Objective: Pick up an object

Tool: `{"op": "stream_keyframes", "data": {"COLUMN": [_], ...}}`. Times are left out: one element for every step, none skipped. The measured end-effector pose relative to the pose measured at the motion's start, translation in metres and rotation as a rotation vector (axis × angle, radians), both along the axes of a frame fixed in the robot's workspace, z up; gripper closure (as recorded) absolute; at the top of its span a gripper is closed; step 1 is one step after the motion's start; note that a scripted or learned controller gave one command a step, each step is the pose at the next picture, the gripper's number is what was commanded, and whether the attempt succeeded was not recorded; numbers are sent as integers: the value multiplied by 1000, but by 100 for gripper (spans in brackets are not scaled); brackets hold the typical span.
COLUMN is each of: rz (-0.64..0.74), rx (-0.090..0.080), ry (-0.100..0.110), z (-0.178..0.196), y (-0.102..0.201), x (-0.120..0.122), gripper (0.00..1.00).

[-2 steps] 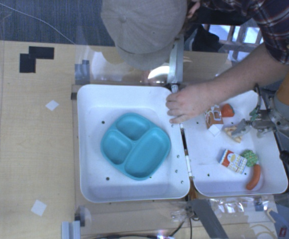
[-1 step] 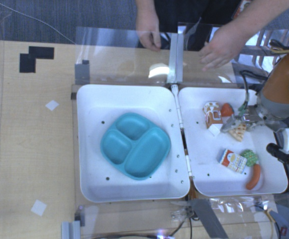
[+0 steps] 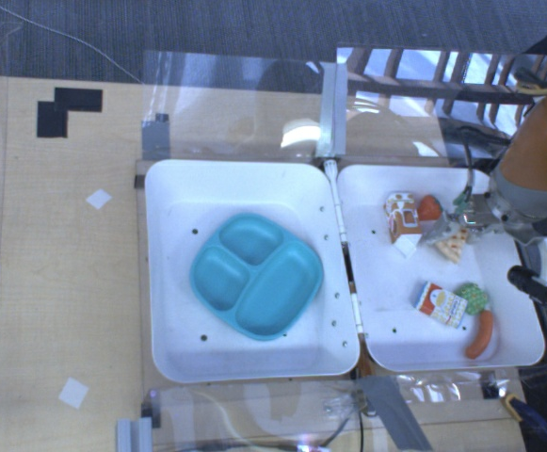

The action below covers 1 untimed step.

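In the right bin [image 3: 377, 332], a tan wedge-shaped toy [image 3: 454, 245] lay just beneath the gripper [image 3: 457, 222], whose fingers' state I could not tell, with a small toy house [image 3: 403, 217] to its left, and a blue sectioned plate [image 3: 257, 275] sat in the left bin [image 3: 174, 347].

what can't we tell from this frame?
- Gripper, camera view: too small and blurred among the toys in the right bin to read its state or any contact.
- Toy by the fingertips: partly covered by the gripper, identity unclear.
- Arm: cut off by the right edge.
- Carton print: too small to read.
- Blue divided plate in the left bin: underside hidden.
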State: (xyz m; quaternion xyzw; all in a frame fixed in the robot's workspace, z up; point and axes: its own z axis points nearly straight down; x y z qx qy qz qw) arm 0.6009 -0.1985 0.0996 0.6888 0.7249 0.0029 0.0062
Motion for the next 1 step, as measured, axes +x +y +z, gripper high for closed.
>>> {"op": "stream_keyframes", "data": {"rz": [10], "rx": [3], "ry": [4], "z": [100], "y": [50], "x": [48], "gripper": [100]}}
